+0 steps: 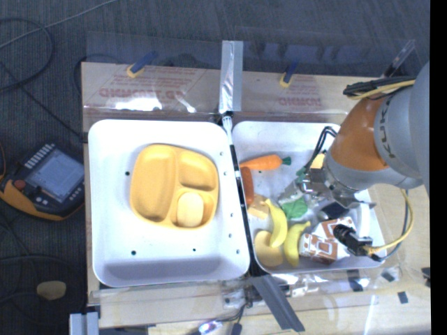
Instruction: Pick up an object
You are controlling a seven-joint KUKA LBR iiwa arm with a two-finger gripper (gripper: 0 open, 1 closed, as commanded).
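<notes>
In my right bin (293, 132), a carrot (261, 162) lies flat near the far edge, tip toward the divider. Two yellow bananas (276, 232) curve along the near-left corner. A small brown carton (321, 246) lies by the near edge, just beside them. A green item (293, 206) sits mid-bin.
</notes>
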